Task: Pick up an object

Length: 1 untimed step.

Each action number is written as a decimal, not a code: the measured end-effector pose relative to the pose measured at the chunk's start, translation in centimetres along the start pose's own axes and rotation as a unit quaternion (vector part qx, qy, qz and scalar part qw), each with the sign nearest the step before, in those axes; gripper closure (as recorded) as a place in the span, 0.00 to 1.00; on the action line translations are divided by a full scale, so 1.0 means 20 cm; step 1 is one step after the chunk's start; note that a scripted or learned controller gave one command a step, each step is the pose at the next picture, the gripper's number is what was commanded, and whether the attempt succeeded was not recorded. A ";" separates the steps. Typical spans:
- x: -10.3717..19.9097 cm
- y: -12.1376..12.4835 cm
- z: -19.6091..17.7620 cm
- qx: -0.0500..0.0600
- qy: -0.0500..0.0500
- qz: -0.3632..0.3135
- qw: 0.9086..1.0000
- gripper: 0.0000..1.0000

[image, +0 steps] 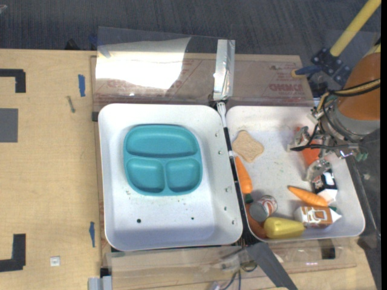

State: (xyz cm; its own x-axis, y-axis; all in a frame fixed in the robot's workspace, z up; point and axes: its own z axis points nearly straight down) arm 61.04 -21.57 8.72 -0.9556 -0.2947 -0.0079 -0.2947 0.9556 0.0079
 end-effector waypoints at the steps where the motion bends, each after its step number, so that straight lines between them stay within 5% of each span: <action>1: -0.02 -0.01 -0.07 0.005 -0.007 -0.001 1.000 1.00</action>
State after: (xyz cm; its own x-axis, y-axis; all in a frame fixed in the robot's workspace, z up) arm 61.49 -21.62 10.21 -0.9549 -0.2961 -0.0212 -0.2961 0.9551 -0.0027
